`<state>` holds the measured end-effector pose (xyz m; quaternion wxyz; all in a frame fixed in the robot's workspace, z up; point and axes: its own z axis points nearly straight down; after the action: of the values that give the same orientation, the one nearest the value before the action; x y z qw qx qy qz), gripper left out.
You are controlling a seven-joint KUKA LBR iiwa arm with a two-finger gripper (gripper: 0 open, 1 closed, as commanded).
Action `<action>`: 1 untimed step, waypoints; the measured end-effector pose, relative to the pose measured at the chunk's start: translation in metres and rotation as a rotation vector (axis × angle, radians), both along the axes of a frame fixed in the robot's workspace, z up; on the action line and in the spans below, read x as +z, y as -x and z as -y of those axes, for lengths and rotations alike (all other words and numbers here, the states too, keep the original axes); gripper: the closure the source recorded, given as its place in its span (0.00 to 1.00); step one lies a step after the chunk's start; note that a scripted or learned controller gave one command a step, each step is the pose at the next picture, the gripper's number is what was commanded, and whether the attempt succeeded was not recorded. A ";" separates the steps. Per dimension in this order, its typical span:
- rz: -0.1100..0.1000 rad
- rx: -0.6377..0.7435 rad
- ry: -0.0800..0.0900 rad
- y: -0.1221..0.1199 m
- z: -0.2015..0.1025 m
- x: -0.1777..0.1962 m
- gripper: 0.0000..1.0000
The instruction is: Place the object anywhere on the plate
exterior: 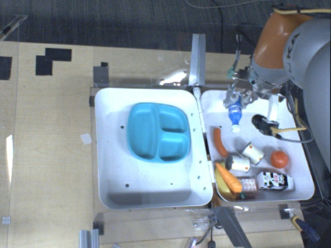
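Note:
A blue plate (158,131) with three compartments lies in the middle of the left bin (111,185). My gripper (237,98) hangs over the far part of the right bin (305,187), to the right of the plate. It is shut on a small blue bottle (235,112), which points down toward the bin floor with its white cap lowest. The bottle's upper end sits between the metal fingers.
The right bin's near half holds a brown sausage (221,141), two small white cups (252,152) (238,163), a red tomato (279,159), a carrot (230,178) on a banana (222,184), and a black-and-white carton (274,181). A raised divider (202,138) separates the bins.

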<state>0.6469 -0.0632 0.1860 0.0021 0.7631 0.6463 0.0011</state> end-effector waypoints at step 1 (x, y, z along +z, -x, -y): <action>-0.001 -0.035 -0.002 0.040 -0.068 -0.001 1.00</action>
<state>0.6064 0.0049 0.1849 0.0009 0.7744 0.6327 0.0014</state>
